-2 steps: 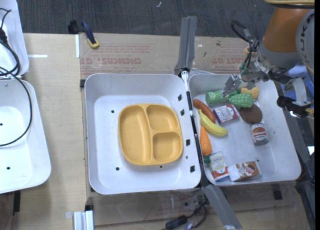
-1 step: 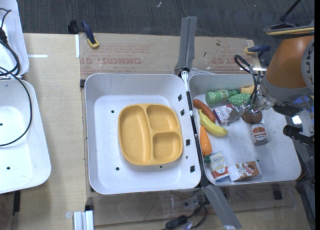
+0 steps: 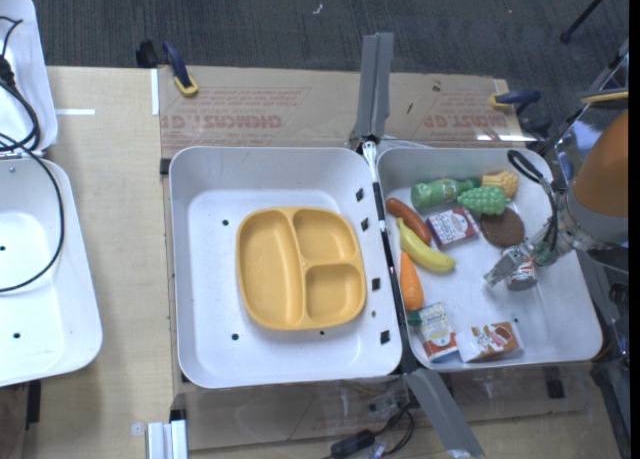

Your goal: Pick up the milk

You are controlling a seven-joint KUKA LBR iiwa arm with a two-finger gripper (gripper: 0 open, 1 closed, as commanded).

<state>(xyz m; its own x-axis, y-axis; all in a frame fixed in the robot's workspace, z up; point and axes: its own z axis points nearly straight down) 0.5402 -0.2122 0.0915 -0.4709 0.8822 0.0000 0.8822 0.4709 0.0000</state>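
1. look at the small white milk carton (image 3: 436, 333). it lies in the right white bin (image 3: 573, 299), near the front wall, close to the bin's left corner.
2. its long side runs from the back of the bin toward the front, leaning only a little. you cannot tell which end is its top.
3. it has red and green marks on its label, but the words are too small for you to read.
4. just beside it on the right lies an orange and white carton (image 3: 494, 341). its print is too small to read too.
5. the silver gripper (image 3: 511, 274) is over the right bin, on the right side, well apart from the milk. you cannot tell how far open it is, and you can see nothing held in it.
6. near the gripper is a round brown cookie (image 3: 503, 228).
7. a red snack packet (image 3: 452, 227) sits in the middle of that bin. you cannot read its label.
8. an orange carrot (image 3: 411, 283) lies just above the milk, next to a yellow banana (image 3: 424, 249).
9. the brown cardboard sheet (image 3: 262, 107) behind the bins has red print. it looks upside down, and you cannot read it for sure.
10. the left white bin (image 3: 195, 277) holds a yellow plate with three parts (image 3: 300, 267).
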